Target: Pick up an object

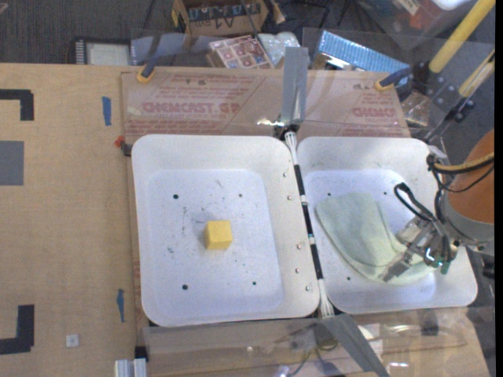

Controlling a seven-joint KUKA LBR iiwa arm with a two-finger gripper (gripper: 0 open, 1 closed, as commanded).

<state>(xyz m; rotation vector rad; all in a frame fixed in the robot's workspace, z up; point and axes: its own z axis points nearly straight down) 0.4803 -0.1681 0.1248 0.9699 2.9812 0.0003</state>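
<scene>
Pale green cloth point(363, 234) lies flat and slightly rumpled in the right bin point(369, 157), roughly leaf-shaped, spanning from near the centre divider toward the front right corner. Gripper point(406, 259) sits low over the cloth's right edge, angled down toward the left from the orange-banded wrist; jaws' state cannot be made out. Small yellow cube point(219, 235) rests near the middle of the left bin point(157, 159), well apart from all walls, with open floor all round.
</scene>
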